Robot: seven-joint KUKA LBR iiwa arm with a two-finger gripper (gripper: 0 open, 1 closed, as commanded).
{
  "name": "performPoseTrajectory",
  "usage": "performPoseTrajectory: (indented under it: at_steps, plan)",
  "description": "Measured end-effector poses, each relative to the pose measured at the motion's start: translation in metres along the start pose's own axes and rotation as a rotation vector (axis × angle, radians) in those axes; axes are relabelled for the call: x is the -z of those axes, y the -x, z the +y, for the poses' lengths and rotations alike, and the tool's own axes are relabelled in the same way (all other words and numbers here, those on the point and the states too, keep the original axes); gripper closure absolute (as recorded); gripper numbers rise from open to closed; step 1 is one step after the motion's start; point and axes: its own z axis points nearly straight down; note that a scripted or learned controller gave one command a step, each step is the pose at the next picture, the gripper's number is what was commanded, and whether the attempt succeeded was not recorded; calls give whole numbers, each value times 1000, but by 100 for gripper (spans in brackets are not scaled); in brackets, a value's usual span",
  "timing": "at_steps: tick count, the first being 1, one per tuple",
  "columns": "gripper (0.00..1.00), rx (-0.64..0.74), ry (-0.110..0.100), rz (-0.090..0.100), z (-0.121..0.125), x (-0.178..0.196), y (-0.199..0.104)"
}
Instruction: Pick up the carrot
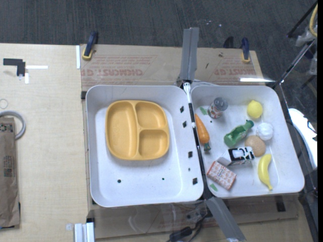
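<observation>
Carrot (pixel 202 130) is laid along the right bin's (pixel 282 185) left wall | best gripped across its middle, clear of the wall | claw state can't be told

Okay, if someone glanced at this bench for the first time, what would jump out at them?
Probably the big yellow three-compartment plastic plate, alone in the left white bin. Next, the clutter in the right white bin: an orange carrot against its left wall, a green bottle mid-bin, a yellow lemon and a yellow banana toward the right.
</observation>
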Motion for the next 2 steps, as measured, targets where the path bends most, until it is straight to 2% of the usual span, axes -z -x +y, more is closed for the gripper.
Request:
performPoseTrajectory:
  at_steps: [1,2]
  plan:
    - [0,295,1,-1,0,-11,2]
    - [0,535,1,-2,1,2,6]
